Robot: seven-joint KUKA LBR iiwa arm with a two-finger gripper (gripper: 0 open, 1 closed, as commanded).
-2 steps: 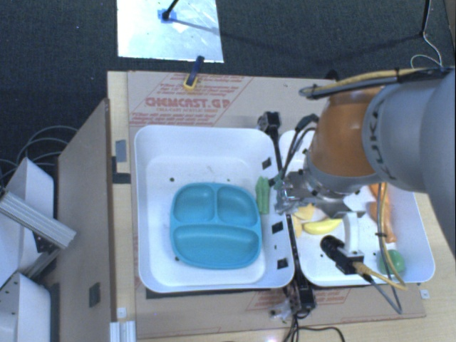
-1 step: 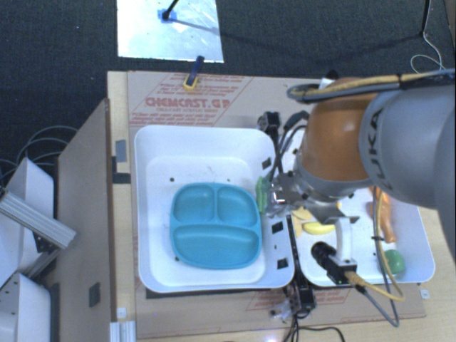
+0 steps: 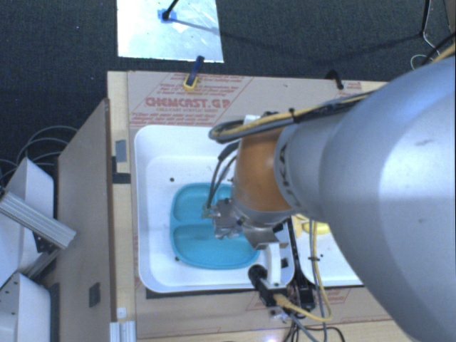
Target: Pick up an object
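Reaching from the right, the grey arm point(image 3: 370, 191) lowers its wrist over a blue two-compartment dish point(image 3: 196, 226) lying in the left white bin point(image 3: 153, 184); whether the grasping part is open cannot be told.

The bench point(image 3: 121, 262) carries two white bins point(image 3: 153, 191) side by side — brown printed sheet beneath.

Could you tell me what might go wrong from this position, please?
The arm's wrist hides the gripper, so a closure over the blue tray cannot be checked and may miss. The tray looks wide and shallow, so it could slip. Loose cables hang near the bin rim and might snag.
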